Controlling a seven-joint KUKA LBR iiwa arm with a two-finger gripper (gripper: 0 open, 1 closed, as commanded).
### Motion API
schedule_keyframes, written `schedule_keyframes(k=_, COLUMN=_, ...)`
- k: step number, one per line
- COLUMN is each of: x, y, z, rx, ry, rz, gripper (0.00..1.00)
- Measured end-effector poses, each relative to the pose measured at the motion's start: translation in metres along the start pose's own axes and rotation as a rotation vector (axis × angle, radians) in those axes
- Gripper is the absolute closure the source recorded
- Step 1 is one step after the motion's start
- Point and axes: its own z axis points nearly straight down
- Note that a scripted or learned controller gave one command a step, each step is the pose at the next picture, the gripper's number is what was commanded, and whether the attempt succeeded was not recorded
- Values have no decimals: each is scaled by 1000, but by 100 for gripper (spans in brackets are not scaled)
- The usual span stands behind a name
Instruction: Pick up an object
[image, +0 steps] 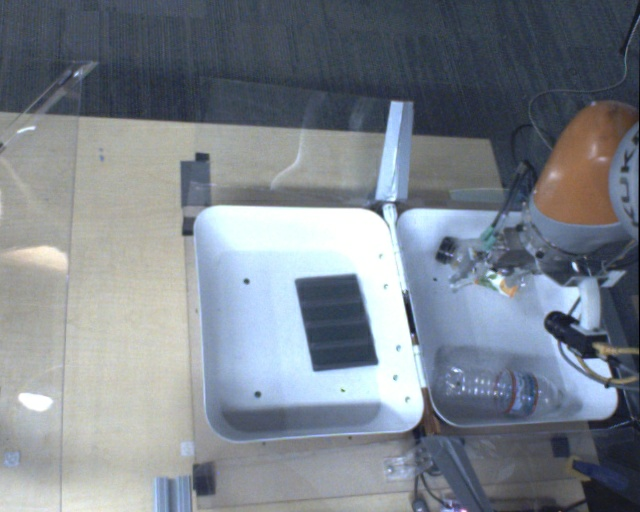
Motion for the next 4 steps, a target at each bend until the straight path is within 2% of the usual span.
schedule_keyframes(k=1, x=1, y=2, z=-12, rx=-6, ry=0, rz=-1, gripper=100)
schedule_keyframes(k=2, x=-8, y=63, z=-32, rx=-4, ry=0, rz=242, gripper=100)
schedule_keyframes(k=3, x=-8, y=63, z=-32, rx=-5, ry=-1, rz=242, gripper=0)
schedule_keyframes(k=4, x=-63, y=98, z=95, rx=-6, ry=-2, rz=-35, gripper=0)
